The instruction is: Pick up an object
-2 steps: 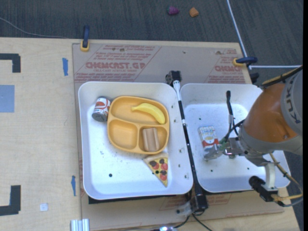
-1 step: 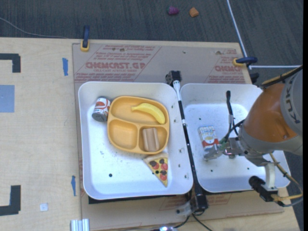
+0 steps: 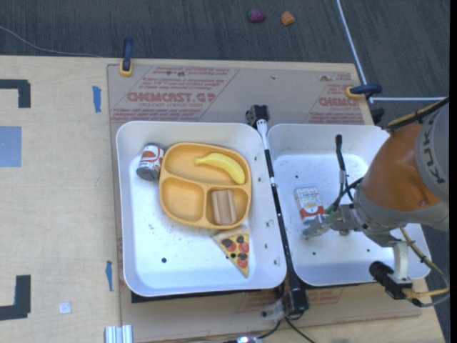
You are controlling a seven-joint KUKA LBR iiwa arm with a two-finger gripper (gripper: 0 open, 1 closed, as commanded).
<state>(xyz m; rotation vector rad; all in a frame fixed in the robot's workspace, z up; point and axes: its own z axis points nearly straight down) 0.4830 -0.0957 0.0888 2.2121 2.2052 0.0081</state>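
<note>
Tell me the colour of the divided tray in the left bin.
Yellow-orange, seen clearly in the camera view: the divided tray.

Red "CHEMCAST GP" lettering showing upside down on brown backing sheet (image 3: 171,95) well beyond the jaws, fainter repeat at its right corner, arm's grey casing (image 3: 441,145) bearing partial "KU"

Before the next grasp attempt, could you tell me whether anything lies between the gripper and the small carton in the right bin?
Nothing visible does. The gripper sits in the right bin just below the small carton, with bare white bin floor around them. The other items lie in the left bin.
</note>
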